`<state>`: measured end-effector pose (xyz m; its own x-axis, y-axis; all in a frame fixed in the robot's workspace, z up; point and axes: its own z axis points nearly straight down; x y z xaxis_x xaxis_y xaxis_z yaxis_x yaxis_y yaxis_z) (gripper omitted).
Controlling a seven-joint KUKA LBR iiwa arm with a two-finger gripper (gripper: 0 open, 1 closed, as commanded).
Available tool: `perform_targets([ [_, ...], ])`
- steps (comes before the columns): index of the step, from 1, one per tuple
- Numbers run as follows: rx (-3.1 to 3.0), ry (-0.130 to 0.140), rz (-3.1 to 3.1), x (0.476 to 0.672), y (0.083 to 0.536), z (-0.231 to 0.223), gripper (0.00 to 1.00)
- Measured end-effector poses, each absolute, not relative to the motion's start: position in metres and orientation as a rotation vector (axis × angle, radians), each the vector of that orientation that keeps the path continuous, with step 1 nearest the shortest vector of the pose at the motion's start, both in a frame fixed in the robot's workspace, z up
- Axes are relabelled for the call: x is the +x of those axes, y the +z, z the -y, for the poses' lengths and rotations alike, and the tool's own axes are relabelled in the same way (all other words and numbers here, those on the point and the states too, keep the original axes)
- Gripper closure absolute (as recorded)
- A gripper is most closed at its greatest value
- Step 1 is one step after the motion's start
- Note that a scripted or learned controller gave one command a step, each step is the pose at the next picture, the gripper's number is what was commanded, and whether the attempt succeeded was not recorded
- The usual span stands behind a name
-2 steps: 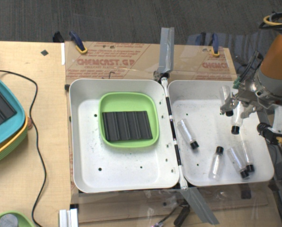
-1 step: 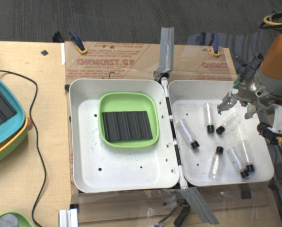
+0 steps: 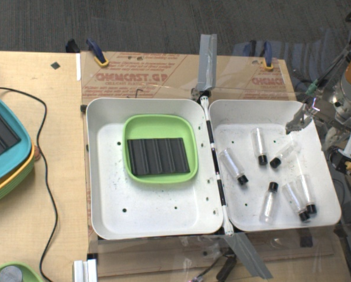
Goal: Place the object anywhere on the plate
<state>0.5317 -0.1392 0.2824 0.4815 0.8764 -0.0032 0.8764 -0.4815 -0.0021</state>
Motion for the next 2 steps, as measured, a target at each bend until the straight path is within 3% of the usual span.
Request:
perform_targets([
  [1, -3.018, 0.009, 0.873, 0.542, 0.372, 0.189, 0.0],
  [2, -3.119, 0.01, 0.374, 0.564, 0.415, 0.215, 0.0],
])
